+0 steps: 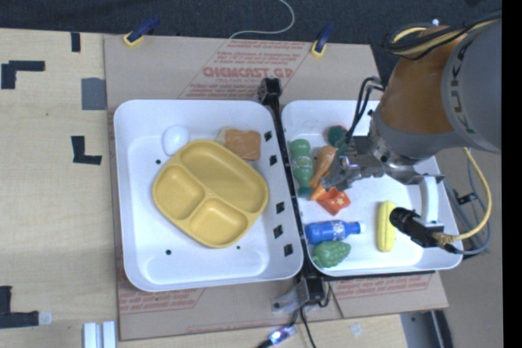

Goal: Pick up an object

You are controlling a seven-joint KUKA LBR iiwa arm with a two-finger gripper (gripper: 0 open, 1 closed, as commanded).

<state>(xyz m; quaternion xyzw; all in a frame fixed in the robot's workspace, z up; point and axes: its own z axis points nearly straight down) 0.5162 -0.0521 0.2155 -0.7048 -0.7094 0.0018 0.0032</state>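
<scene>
Gripper [342,167] is low over your right bin [408,257], sitting right among the cluster of small toys by the divider, and whether it is released or clenched I cannot tell from up here. You've got an orange carrot-like piece [325,161] and a red-orange block [333,199] just beside it, a pale green piece [301,159] to their left. Blue bottle [332,231], green lump [329,254] and yellow banana [386,226] lie nearer the front, apart from the tool. By my read, you're at the reach-and-grasp stage: nothing is visibly lifted, so closing and raising remain. Left bin [130,175] carries the yellow tray [210,193].
</scene>
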